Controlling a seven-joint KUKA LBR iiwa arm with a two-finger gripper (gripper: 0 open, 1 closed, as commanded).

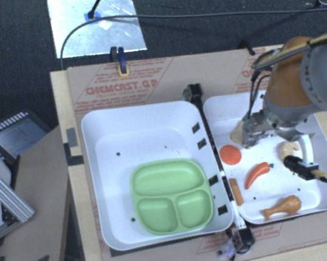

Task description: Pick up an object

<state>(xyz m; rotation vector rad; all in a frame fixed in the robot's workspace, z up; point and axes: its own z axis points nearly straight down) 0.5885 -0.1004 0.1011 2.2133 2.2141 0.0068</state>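
In the right bin (233,106) lie a round red-orange tomato (231,155), a red chili pepper (256,173), a tan chicken drumstick (282,206) and a small orange stick (236,191) against the left wall. A pale cream piece (288,148) lies partly under the arm. My gripper (246,136) hangs low over the bin's middle, just above and to the right of the tomato. Nothing shows as held in it.
The left bin (120,127) holds a green divided plate (170,194) at its front. The grey arm with its orange band (289,85) covers the right bin's far right side. A black divider with clips (207,144) runs between the bins.
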